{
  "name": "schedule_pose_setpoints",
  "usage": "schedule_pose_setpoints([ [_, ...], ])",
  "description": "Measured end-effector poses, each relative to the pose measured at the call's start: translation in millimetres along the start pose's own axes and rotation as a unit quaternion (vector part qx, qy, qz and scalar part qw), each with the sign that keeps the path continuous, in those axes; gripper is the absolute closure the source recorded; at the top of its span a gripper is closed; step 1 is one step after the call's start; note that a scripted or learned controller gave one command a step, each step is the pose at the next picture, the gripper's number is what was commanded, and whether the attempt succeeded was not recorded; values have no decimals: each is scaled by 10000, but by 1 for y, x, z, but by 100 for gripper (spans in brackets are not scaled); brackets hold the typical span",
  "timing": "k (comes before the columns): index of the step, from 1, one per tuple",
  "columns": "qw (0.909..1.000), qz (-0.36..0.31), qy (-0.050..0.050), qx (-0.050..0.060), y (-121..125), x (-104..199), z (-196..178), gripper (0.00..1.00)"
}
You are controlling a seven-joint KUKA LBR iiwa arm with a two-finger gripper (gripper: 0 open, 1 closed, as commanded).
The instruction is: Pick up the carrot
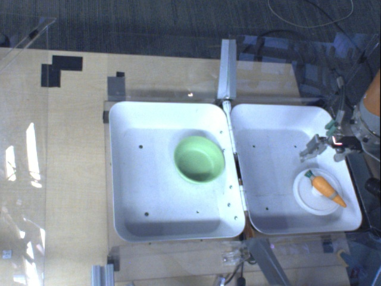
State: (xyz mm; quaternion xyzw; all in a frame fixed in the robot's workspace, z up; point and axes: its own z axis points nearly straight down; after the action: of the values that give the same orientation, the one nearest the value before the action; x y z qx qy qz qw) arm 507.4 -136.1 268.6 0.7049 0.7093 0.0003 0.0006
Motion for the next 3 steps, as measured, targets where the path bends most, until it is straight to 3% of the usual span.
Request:
schedule_pose_setpoints([
  [1, 9999, -121, -2, -4, -9, -53, 50, 0],
  [2, 10000, 59, 0, -14, 22, -66, 175, 0],
  [3, 9907, -1340, -94, -204, -5, -63, 174, 0],
])
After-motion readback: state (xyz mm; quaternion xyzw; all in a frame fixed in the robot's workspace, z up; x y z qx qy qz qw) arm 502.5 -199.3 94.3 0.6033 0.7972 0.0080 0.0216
